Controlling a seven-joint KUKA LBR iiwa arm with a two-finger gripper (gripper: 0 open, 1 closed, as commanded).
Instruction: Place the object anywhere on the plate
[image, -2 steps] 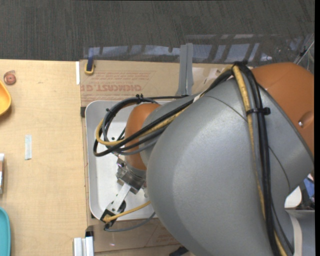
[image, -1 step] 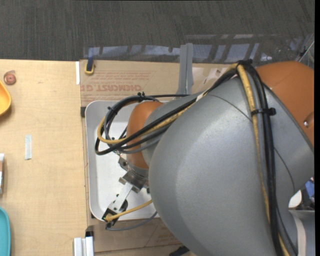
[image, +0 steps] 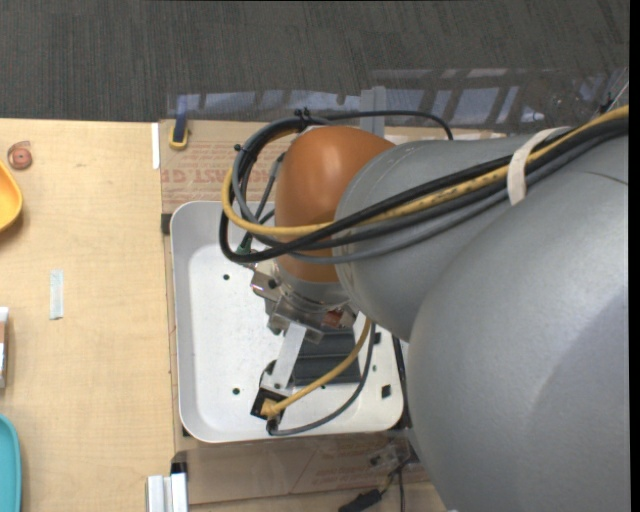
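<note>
Arm: the grey KUKA arm (image: 500, 320) with its orange band (image: 320, 200) reaches over the shallow white plastic bin (image: 176, 320) and covers the bin's right half and everything beyond it.
Gripper: the two-finger gripper (image: 325, 345) hangs low inside the bin, near its middle and toward the near rim, mostly under the wrist. I cannot tell whether it is open, closed or holding anything.
Object location: cannot tell. The uncovered floor on the bin's left side carries a few small dark specks and nothing I can read as the task's object; it may be hidden under the wrist.
Plate: cannot tell. Nothing on the uncovered part of the bin looks like one.
Left of the bin: a pale wooden benchtop (image: 90, 250) bears an orange-yellow curved piece (image: 8, 205) at its far edge and a teal rounded edge (image: 6, 465) further toward the camera. Too little of either is visible to name it.
Progress: judged from this, no placement is confirmed. With the gripper down at bin level, this is probably a pick or a set-down, but I cannot tell which.
Left to do: confirm the object is on the plate and the gripper is clear of it.
Object heading and long axis: cannot be judged while it is hidden.
</note>
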